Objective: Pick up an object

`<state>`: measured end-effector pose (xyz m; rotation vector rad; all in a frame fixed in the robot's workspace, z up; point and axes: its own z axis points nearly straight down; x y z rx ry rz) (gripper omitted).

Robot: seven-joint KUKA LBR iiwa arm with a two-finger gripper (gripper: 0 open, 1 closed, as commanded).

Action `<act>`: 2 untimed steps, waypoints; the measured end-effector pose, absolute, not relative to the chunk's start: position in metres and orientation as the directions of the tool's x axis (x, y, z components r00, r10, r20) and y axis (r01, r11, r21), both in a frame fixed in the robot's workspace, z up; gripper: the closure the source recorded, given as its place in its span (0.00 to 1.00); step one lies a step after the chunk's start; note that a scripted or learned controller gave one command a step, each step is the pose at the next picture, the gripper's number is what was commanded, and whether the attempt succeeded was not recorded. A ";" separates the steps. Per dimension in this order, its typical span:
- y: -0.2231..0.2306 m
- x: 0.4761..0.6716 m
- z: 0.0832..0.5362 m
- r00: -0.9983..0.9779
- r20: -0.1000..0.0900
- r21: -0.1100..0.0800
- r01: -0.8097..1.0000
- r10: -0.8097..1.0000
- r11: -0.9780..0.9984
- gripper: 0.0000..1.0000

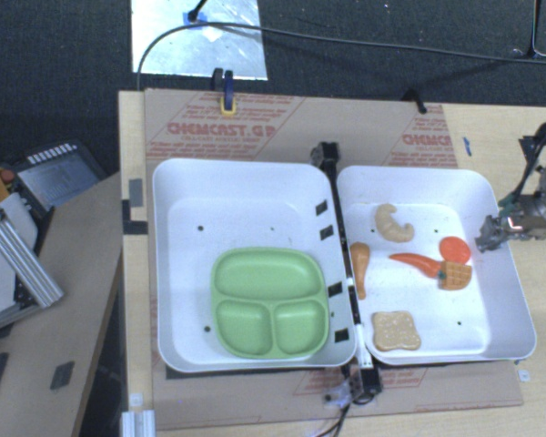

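Approach step: the pincer hangs at the bin's right rim, grip unreadable; nearest is the tomato slice, needing a descent.

A single fixed camera is mounted above the bench, looking down at a slant. Both white bins, left and right, sit mid-frame at moderate range; surrounding dark floor fills the upper field.

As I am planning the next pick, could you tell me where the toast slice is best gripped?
Probably across the toast slice at its narrower upper part, coming straight down: it lies flat and apart from the other food, with bare floor of the right bin around it.
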<state>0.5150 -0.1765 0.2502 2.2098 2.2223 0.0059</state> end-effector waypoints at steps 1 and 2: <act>-0.127 0.538 0.257 -0.010 0.001 0.004 1.000 1.000 0.010 1.00; -0.075 0.552 0.263 -0.010 0.002 0.003 1.000 1.000 0.010 1.00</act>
